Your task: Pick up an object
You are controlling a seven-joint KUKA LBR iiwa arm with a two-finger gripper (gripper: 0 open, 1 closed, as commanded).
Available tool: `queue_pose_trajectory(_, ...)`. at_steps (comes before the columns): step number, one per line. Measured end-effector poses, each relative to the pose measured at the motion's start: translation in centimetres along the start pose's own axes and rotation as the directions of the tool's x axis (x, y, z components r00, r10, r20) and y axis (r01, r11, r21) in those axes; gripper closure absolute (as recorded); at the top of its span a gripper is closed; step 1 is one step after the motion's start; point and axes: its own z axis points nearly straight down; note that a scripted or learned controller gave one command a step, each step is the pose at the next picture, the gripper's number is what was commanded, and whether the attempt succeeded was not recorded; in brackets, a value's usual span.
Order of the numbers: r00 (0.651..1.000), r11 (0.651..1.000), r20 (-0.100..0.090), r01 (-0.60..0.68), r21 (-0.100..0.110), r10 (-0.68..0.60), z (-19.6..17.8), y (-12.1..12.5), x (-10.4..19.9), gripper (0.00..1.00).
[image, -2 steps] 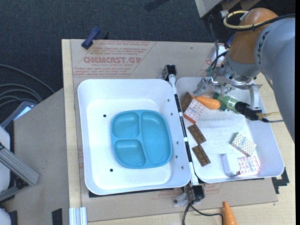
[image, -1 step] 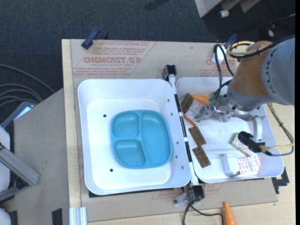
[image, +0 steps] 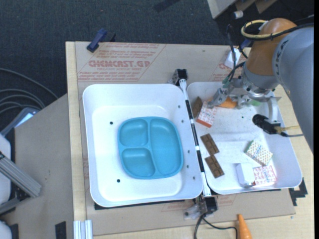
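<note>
Observer: Orange object (image: pixel 228 104) noted as the likeliest target. It lies in the right bin (image: pixel 286 133), close to the far wall, and the gripper (image: pixel 223 96) directly above partly covers it. Jaw state: cannot tell from this angle whether they are spread or pressed together. Nothing is seen pinched.

Reviewer: Neighbours?

Observer: Red-and-white packet (image: pixel 206 117) is just beside the target, toward the divider between the bins. Small brown bar (image: pixel 198 105) leans on that divider wall next to the packet. Two more brown bars (image: pixel 209 143) lie further along the same wall. Patterned box (image: pixel 259 152) sits well apart, toward the near right corner. Left bin (image: pixel 99 133) holds a blue divided plate (image: pixel 149 147).

Reviewer: Step in hand?

Observer: Judged as final approach or grasp on the orange object; task not yet done.

Reviewer: Notes for doing it well, as judgement only.
- Centre over the orange piece, not its edge, since it looks small and low.
- Come down vertically, because the far wall is near.
- Keep clear of the packet so the two are not caught together.
- Close only at floor level, then lift straight up.
- Count it as a success only once the object is seen rising with the gripper.
</note>
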Motion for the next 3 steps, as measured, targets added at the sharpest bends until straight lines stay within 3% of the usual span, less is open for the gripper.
queue_pose_trajectory(1, 1.000, 1.000, -0.011, -0.002, 0.018, 0.002, 0.1, 0.6, -0.8, 0.00)
queue_pose_trajectory(3, 1.000, 1.000, -0.023, 0.001, 0.027, -0.001, 0.3, 0.5, -3.4, 0.00)
